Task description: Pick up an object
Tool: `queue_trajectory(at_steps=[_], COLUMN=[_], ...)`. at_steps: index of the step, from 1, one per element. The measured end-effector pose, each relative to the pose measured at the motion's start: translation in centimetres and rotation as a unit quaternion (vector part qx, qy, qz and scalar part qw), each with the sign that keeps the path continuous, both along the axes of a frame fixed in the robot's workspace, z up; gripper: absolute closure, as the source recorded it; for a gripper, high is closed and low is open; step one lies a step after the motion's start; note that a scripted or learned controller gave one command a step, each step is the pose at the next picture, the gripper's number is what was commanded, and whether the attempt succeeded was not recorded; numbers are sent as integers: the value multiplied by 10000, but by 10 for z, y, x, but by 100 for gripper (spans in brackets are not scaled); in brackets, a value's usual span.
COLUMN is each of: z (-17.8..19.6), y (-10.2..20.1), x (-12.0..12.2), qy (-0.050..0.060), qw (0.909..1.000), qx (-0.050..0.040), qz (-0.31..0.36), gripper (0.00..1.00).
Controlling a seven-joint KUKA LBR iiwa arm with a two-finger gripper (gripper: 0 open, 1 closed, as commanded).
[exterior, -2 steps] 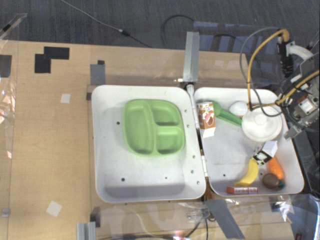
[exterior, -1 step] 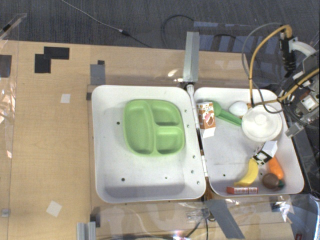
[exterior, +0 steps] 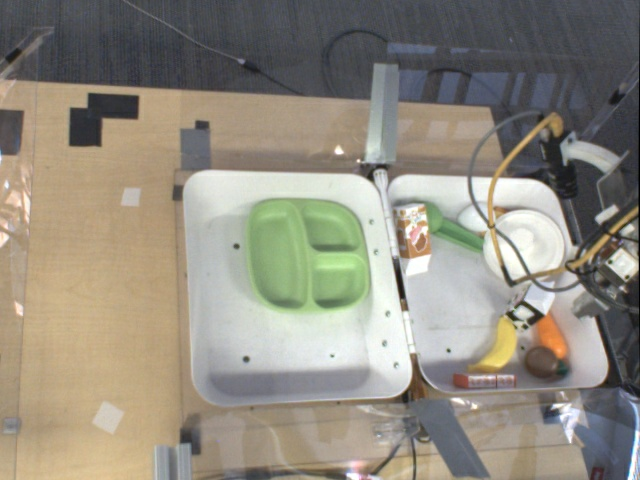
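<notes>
**Nothing lifted yet: the tool sits at the right bin's far edge**

The pick has not begun in earnest. The arm comes in from the right, and its tool appears as a tangle of cables and pale parts over the outer rim of the right bin; whether it stands wide or narrow, I cannot tell, and nothing is seen held in it.

The candidates all lie in that right bin. A banana rests near the front wall, with a small red flat packet just before it. An orange carrot-like piece and a brown rounded fruit sit close together in the front right corner. A small brown-and-white carton stands against the divider, beside a green handle that runs toward a white round dish. The left bin carries a green divided tray.

By my reading, the next move calls for choosing one piece, probably the banana or the corner fruit nearest the tool, then descending squarely over it. The crowded corner risks a nudge instead of a grip.
</notes>
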State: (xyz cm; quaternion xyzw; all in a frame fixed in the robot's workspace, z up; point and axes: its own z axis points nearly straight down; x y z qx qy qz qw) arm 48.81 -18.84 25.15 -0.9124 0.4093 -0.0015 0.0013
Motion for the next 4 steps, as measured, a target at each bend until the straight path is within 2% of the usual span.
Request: queue_trajectory(at_steps=[1,2,4], z=[17,9,33], y=[-4,-13,-8], x=[31,58,63], qy=[-8,-4,-58], qw=[9961,9633,9615], qx=[-7,-14,-27], qz=[877,2686,2747], gripper=[100,100,100])
